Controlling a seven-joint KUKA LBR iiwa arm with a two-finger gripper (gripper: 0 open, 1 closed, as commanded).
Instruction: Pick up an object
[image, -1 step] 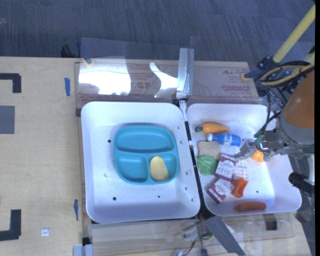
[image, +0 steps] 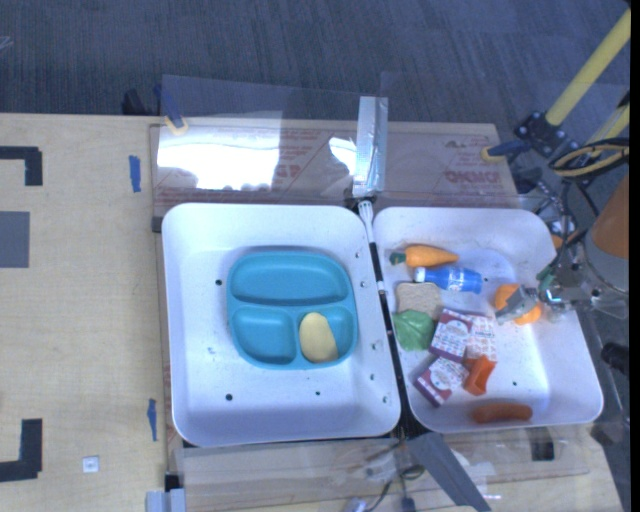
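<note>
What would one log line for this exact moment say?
gripper: over right bin, beside small orange piece | grasp: unclear | yellow item: in blue tray, left bin

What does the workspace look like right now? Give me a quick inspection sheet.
Surface: two white bins side by side, left bin, right bin.
Job's things: right bin holds a carrot, blue bottle, bread slice, green piece, packets, sausage.
Clutter: blue tray in left bin with a yellow piece in its lower right compartment.
Grippers: gripper at right bin's right side, beside an orange piece.
Cables: bundle at upper right.
Surroundings: grey carpet.
</note>
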